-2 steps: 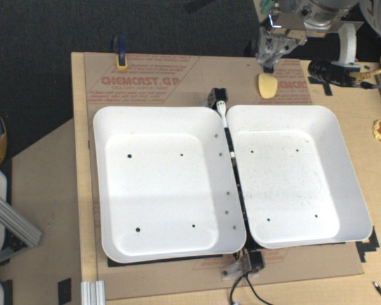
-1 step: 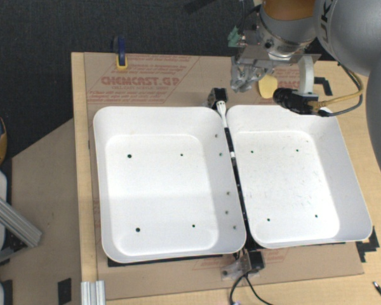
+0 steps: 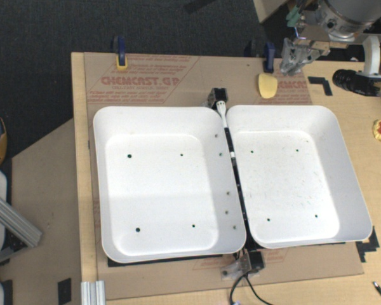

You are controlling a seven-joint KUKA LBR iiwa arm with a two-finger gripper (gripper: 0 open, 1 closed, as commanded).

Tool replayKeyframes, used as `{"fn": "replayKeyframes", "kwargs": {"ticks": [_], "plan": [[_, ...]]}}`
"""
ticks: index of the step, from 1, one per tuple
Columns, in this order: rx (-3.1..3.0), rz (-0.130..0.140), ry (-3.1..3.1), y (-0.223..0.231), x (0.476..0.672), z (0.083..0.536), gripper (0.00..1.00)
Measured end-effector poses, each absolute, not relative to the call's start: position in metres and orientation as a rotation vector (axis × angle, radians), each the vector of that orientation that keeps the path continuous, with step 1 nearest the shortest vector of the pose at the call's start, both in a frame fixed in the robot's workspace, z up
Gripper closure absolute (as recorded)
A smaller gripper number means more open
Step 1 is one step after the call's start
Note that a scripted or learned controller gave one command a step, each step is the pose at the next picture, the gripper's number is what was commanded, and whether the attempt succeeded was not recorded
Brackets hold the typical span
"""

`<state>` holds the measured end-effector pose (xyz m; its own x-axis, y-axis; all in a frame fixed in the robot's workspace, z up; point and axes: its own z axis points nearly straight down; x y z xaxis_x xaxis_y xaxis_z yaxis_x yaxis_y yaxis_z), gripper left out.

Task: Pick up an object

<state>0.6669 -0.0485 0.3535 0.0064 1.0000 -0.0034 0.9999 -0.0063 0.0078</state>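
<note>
Gripper [image 3: 294, 61] sits up at the far right corner of the bench, past the back rim of the right bin [image 3: 343, 132], hanging off the grey arm [image 3: 343, 8] that comes in from the right. Can't tell its state from this angle; the tip is small and cluttered against cables and a blue clamp [image 3: 268, 56].

Small pale yellow object [image 3: 267, 85], rounded, soft-looking lump, lies on the cardboard board [image 3: 165, 75] just outside the right bin, behind its back rim. It is just below and slightly left of the gripper tip, near it but apart as far as I can see. Nothing visibly held.

Left bin [image 3: 108, 170] and right bin: white floors with a few dark dots and fine specks, no graspable item in either. A black strip with a small connector [image 3: 217, 96] at its far end runs between the bins. A second blue clamp with yellow foot [image 3: 120, 51] on the board's back edge, left side.

Progress, my read: pick not accomplished. The only candidate is outside both bins on the board, not lifted. Left to do: get onto the yellow lump, close on it, raise it. Risk: it's a low, rounded thing flat on cardboard, so a grasp could slip off or push it away.
</note>
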Motion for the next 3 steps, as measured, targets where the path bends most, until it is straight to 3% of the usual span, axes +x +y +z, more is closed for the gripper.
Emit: {"fn": "replayKeyframes", "kwargs": {"ticks": [1,2,3], "plan": [[2.222,-0.005,2.226,-0.015,0.666,0.288,1.0],[2.225,0.001,2.208,-0.094,0.652,0.317,1.0],[2.219,0.005,2.217,-0.09,0.644,0.338,1.0]]}}
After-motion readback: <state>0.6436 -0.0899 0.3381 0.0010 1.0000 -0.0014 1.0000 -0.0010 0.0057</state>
